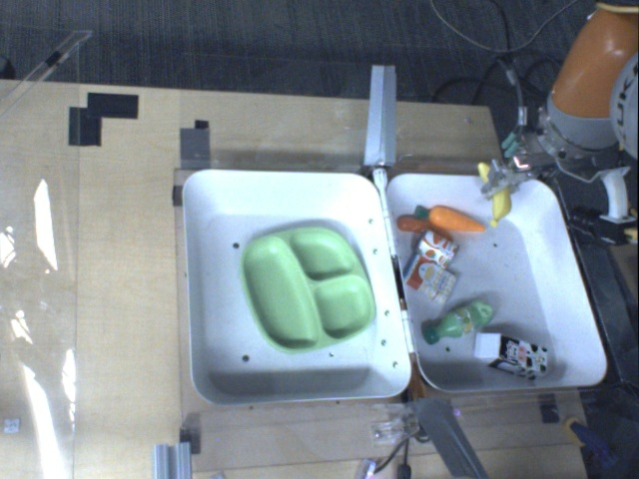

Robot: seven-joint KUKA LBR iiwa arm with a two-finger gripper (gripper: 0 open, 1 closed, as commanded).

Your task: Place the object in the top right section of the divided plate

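At the right bin's point(584, 297) far edge, the gripper point(504, 171) looks clamped on an upright yellow toy banana point(498, 202), with the green divided plate point(272, 297) well to its left.

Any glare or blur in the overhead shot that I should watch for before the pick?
Camera view: even, soft lighting; white glare streaks on the clear panel at left, away from both bins. The green divided plate reads cleanly with faint shading. The gripper and the yellow item under it look slightly soft; small objects in the right bin are low in detail.
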